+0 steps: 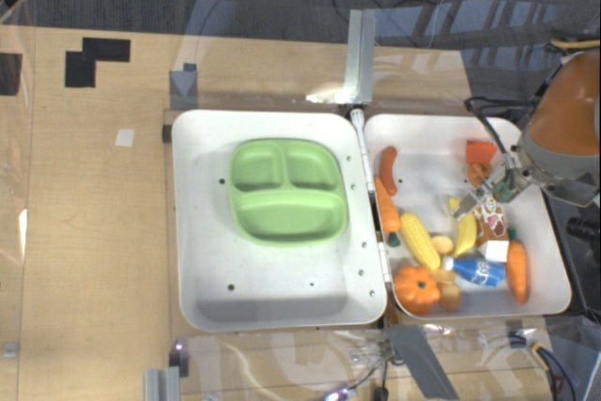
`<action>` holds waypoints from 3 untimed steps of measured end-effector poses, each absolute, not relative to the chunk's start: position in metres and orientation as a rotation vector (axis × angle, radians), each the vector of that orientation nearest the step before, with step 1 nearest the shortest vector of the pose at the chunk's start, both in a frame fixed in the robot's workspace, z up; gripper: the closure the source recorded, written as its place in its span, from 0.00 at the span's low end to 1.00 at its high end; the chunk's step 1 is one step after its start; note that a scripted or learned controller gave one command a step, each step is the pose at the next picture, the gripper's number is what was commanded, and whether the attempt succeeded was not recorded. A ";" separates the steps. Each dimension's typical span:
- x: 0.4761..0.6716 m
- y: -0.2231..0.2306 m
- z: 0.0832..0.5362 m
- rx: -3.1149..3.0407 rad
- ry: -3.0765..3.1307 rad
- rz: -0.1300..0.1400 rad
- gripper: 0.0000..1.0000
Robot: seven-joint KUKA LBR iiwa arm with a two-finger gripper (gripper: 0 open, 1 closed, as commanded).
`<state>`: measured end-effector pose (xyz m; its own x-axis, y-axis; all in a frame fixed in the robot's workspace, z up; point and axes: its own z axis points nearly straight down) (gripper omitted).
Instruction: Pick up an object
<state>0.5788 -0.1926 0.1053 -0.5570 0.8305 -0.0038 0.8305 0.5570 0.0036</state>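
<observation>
We saw the arm [563, 122] reaching down-left over the right bin [560, 296]; its gripper [496, 191] state we could not tell

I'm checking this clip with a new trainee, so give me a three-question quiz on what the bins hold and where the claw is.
1. True or false: the green divided plate lies in the left bin.
2. Which thing lies nearest the right bin's front left corner? A) the corn cob B) the small pumpkin C) the blue bottle
3. Fill in: the claw is over the ____ bin.

Key
1. True.
2. B. The pumpkin sits at that corner, with the corn cob just behind it.
3. Right. It is at the bin's right side, amid the toy food.
</observation>
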 end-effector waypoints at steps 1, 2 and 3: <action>0.636 -0.199 0.093 1.997 2.410 0.011 0.00; 0.638 -0.198 0.106 1.982 2.411 0.012 1.00; 0.639 -0.198 0.106 1.980 2.410 0.014 0.00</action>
<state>0.6389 -0.1980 0.1059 -0.1943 0.9809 -0.0115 0.9807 0.1945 0.0213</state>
